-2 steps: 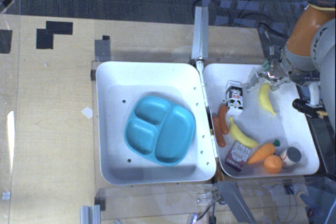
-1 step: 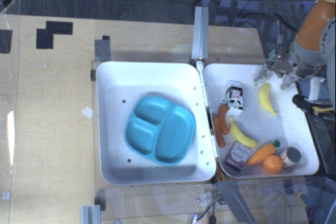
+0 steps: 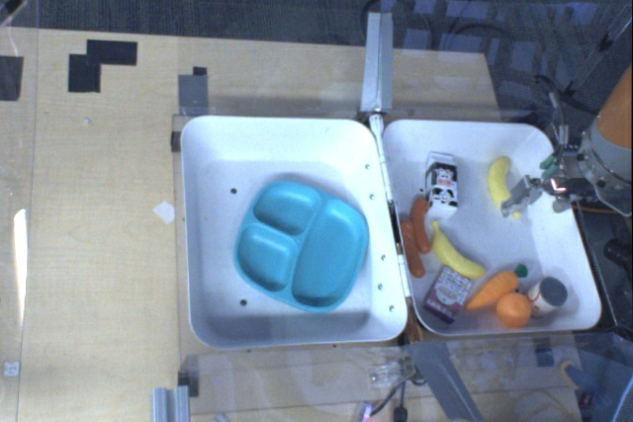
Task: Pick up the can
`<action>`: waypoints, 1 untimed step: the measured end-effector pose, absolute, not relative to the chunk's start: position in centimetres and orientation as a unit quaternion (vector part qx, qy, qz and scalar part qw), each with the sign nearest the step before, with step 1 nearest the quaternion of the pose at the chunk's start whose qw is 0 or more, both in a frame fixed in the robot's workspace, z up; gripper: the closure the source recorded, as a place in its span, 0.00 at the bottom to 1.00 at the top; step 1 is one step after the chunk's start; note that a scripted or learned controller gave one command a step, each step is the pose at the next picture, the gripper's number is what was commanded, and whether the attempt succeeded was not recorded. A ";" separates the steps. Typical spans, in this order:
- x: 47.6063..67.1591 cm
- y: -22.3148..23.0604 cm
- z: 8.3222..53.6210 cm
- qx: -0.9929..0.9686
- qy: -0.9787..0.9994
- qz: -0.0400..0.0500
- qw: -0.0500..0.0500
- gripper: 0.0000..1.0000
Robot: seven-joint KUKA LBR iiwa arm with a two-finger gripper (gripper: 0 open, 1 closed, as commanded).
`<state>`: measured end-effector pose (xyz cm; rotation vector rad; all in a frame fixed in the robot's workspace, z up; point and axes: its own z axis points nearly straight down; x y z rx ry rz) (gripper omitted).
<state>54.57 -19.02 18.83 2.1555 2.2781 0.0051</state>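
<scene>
A small can [image 3: 550, 294] with a grey top stands upright in the front right corner of the right bin [image 3: 564, 242], beside an orange [image 3: 513, 310] and a carrot [image 3: 492, 290]. My gripper [image 3: 539, 198] hangs over the right bin's far right part, well behind the can and apart from it. Its fingers [image 3: 515, 202] are spread open with nothing between them.
The right bin also holds a yellow lemon-like fruit [image 3: 499, 180], a small black and white carton [image 3: 442, 183], sausages [image 3: 419, 224], a banana [image 3: 457, 255] and a purple packet [image 3: 448, 295]. A blue divided plate [image 3: 302, 244] lies in the left bin [image 3: 208, 212].
</scene>
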 end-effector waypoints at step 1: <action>53.5 -20.4 9.6 0.705 0.709 0.002 0.003 0.00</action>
